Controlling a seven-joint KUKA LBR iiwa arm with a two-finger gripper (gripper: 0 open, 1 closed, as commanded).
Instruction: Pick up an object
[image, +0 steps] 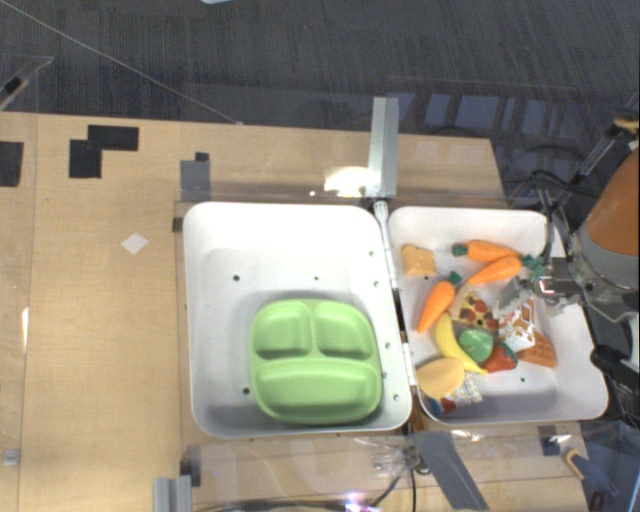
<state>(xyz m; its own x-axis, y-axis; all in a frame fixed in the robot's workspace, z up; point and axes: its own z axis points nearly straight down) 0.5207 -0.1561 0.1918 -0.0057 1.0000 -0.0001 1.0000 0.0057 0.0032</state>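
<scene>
Your gripper (520, 290) hangs over the right white bin's (575, 400) far-right corner, beside small orange plastic carrots (492, 251); whether it's clenched, you cannot tell. Light, stiff, slippery: grip one mid-body.

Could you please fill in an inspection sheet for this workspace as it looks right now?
Surface: light wooden bench bearing two shallow white bins side by side.
Job's things: right bin holds a heap of toy food, including carrots, a banana and a green piece.
Clutter: left bin holds a green divided tray; black marks on the bench at far left.
Grippers: gripper low over the right bin's pile; fingers too small to judge.
Cables: dark cables behind the right bin, by the arm.
Surroundings: dark carpeted floor beyond the bench.
</scene>
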